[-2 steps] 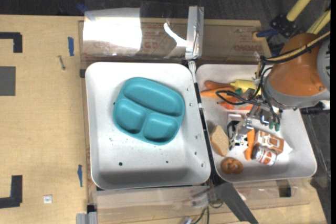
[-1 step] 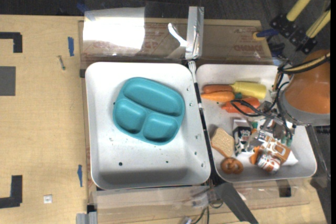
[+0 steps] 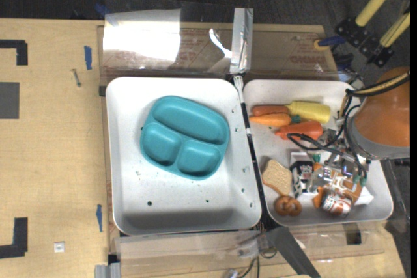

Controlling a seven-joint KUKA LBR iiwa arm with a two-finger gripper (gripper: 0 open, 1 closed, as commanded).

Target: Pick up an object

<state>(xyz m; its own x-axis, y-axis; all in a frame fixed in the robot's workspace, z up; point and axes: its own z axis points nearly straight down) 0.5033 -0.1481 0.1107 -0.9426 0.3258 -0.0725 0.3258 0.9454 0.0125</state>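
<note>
Objects for picking fill the right bin [image 3: 381, 205], and we count them as follows: two orange carrots [image 3: 270, 115] lying side by side at the far left of that bin, one yellow piece [image 3: 310, 111] just to their right, one more orange piece [image 3: 300, 130] nearer us, one tan slice of bread [image 3: 277, 177], one brown knobbly lump [image 3: 287, 206] at the near edge, and one orange-and-white can [image 3: 336, 203] beside it. There are two white bins on the surface [image 3: 45, 140]. The left bin [image 3: 124, 153] holds a single teal tray [image 3: 185, 136] with three compartments. The pincer [image 3: 329, 172] hangs low over the clutter between bread and can; we cannot tell whether it is clenched or released, nor what it touches. The arm [image 3: 384, 120] enters from the right.
</note>
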